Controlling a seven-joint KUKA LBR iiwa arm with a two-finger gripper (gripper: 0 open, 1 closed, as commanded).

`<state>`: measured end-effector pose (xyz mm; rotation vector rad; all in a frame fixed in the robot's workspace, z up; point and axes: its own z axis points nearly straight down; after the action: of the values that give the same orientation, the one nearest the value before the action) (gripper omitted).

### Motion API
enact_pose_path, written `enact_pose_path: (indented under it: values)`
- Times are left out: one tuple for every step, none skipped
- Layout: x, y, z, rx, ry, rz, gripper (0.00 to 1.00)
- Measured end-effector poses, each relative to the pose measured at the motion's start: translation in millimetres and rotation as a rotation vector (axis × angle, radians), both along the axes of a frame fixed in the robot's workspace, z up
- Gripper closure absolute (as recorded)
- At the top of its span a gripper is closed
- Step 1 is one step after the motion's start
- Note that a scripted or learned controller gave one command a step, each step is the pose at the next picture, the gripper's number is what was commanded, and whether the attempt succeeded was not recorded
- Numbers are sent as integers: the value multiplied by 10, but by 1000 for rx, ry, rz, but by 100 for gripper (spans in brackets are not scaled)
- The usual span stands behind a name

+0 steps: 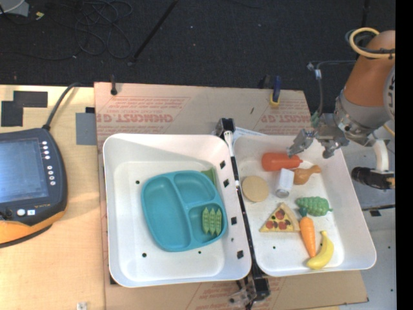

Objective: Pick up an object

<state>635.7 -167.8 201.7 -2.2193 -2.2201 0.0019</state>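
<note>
Red print on the cardboard sheet under the two bins, running upside down along the far edge: something close to "CHEMCRZT G F", letters too soft to fix exactly. More of the same red lettering further right on that sheet, behind the right bin, too faint to read. Another red strip of print at the near edge of the cardboard, below the bins, also unreadable. Over on the left, the handheld control pendant: dark screen, a column of small buttons beside it, no legible markings. No labels or numbers legible on the toy foods or the teal tray.
</note>
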Motion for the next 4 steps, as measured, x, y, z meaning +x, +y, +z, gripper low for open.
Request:
enact_pose_path:
  values:
    - [69,401,-1202,1,3,3,0]
    - [66,383,-1047,3,9,1,100]
    - [65,383,-1051,2,10,2,0]
    - [63,375,-951,3,11,1,100]
